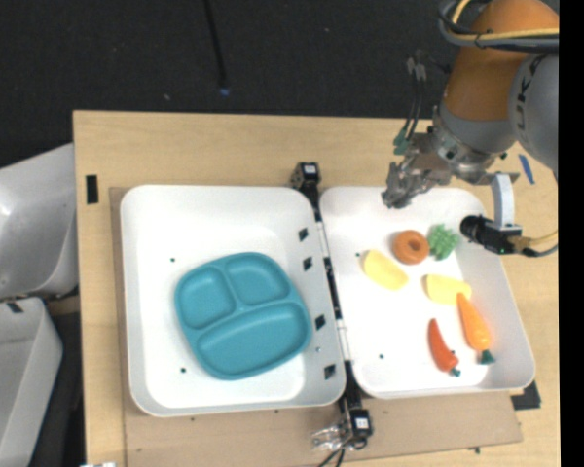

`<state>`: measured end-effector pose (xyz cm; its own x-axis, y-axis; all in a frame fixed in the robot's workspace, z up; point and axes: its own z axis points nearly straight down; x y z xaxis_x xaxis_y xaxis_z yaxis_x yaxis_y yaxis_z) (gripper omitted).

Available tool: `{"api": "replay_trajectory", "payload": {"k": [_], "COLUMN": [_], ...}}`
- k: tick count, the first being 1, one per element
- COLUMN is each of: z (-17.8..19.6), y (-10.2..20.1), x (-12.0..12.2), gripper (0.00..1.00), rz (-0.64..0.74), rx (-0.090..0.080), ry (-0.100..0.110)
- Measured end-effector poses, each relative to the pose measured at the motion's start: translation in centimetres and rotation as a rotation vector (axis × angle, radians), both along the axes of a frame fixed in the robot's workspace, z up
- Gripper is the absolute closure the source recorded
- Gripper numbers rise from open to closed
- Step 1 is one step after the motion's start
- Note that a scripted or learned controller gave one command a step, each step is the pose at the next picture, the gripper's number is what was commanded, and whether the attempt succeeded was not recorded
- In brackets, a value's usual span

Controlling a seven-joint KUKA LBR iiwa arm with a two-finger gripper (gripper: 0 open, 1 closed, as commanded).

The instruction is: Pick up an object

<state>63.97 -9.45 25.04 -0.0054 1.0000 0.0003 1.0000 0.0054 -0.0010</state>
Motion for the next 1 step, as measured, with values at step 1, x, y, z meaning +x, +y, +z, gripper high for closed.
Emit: {"api": "replay_trajectory", "payload": {"k": [1], "z": [0.19], "y": [5.33], "x": [-0.45], "gripper": [1.0], "rz": [0.001], "rx": [0.001], "ry": [-0.002]}}
